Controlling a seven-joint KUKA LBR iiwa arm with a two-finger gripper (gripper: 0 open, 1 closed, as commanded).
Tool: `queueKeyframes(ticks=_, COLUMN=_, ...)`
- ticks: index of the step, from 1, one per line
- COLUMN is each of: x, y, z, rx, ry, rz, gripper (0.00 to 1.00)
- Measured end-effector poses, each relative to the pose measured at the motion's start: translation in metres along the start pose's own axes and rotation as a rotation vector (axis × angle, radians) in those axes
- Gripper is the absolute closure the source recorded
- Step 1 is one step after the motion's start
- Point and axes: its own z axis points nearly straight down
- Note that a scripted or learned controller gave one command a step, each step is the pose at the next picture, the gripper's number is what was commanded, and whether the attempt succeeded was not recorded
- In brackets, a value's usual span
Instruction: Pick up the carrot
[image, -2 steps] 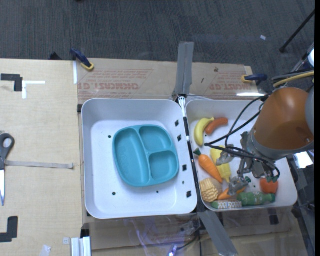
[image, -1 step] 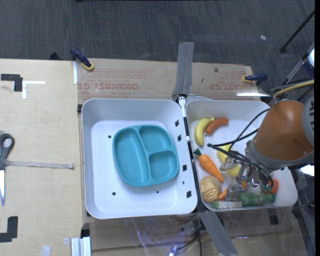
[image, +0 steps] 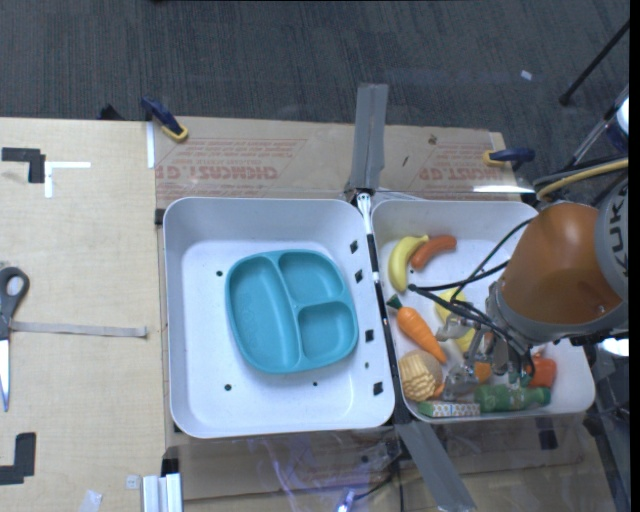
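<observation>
The carrot (image: 420, 333), orange with a green stub at its upper left end, lies slanted in the right bin (image: 470, 210) near that bin's left wall. My gripper (image: 482, 365) hangs low in the same bin, to the right of the carrot and a little below it, under the orange band of the arm (image: 560, 265). The carrot lies apart from it, with nothing of it between the fingers. Cables and the wrist hide much of the gripper.
Around the carrot lie a yellow banana (image: 401, 260), an orange-red sausage-shaped piece (image: 433, 249), a corn cob (image: 421, 376), a green vegetable (image: 510, 398) and a red piece (image: 543, 371). The left bin (image: 190, 300) holds a blue divided plate (image: 293, 310).
</observation>
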Motion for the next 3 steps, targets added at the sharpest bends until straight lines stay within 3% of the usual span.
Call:
queueKeyframes(ticks=1, x=0.004, y=-0.001, z=0.003, rx=0.001, ry=0.015, rz=0.471, gripper=0.0)
queueKeyframes(ticks=2, x=-0.03, y=0.0, z=0.004, rx=0.007, ry=0.018, rz=0.882, gripper=0.0)
queueKeyframes(ticks=3, x=-0.032, y=0.001, z=-0.005, rx=0.007, ry=0.016, rz=0.879, gripper=1.0)
